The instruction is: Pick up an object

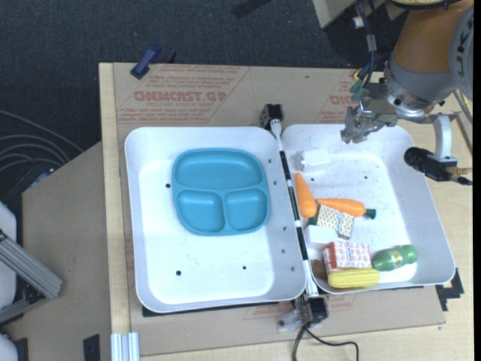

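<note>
- Two carrots (304, 194) lie mid-frame in the right bin (421, 201), one beside the divider, one across it; lower right sit a patterned box (334, 220), red carton (347, 255), corn cob (353, 279) and green item (394, 258), partly overlapping.
- The claw (353, 132) hangs over that bin's upper edge, nothing visibly between it; its grip state is hard to tell.
- The left bin (150, 224) holds one blue divided tray (220, 191).
- The bench (188, 89) bears both bins.

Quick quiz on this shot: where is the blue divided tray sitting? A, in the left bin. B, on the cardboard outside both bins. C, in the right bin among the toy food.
A: the blue divided tray lies flat in the left bin, apart from the carrots and other toy food, which are all in the right bin.
</note>
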Available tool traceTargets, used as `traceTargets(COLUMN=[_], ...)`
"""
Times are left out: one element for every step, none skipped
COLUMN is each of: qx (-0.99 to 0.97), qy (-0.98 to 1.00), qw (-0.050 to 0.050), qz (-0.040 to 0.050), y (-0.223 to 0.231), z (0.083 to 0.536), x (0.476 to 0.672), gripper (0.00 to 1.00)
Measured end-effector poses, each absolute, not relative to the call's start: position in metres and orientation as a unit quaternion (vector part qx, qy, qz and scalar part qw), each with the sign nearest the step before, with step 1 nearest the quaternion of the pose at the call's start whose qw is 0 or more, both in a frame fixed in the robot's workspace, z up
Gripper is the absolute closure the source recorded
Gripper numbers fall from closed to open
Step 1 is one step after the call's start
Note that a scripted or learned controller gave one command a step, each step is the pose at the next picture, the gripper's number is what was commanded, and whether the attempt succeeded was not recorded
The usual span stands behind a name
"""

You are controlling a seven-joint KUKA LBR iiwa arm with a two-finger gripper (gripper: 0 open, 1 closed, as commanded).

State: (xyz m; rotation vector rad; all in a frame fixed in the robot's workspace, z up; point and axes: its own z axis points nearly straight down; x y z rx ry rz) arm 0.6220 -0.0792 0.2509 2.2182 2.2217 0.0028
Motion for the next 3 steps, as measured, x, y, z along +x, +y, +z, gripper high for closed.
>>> traceTargets(qx=[0.707,0.708,0.707], qy=[0.707,0.707,0.707], qw=[0.001,-0.001,0.000], qz=[0.0004,-0.0006,0.0004], y=[-0.080,-0.098,-0.094], z=[0.251,0.088,0.085], x=[0.622,0.597,0.617], gripper=[0.00,0.00,0.00])
